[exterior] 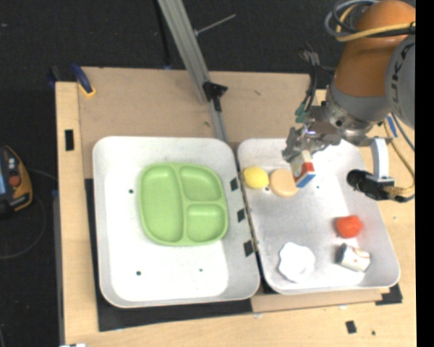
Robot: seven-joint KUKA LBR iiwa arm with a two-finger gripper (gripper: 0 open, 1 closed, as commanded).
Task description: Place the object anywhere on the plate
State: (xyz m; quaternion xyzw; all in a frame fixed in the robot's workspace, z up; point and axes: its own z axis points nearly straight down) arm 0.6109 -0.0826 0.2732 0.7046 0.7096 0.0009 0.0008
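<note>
Hand hung low over right bin, just above tan oval object beside yellow ball; grip state could not be told. Green plate sat in left bin (well apart). Best: centre on oval, avoid nudging ball.

No readable text showing anywhere. Arm carrying dark letter marks on grey shell at right edge, cut off by frame, not legible. Handheld device at left edge showing lit blue screen, content too small and blurred for reading. Small white object in right bin bearing dark and red marks, too blurred for reading. Plate and left bin bearing no marks.
</note>
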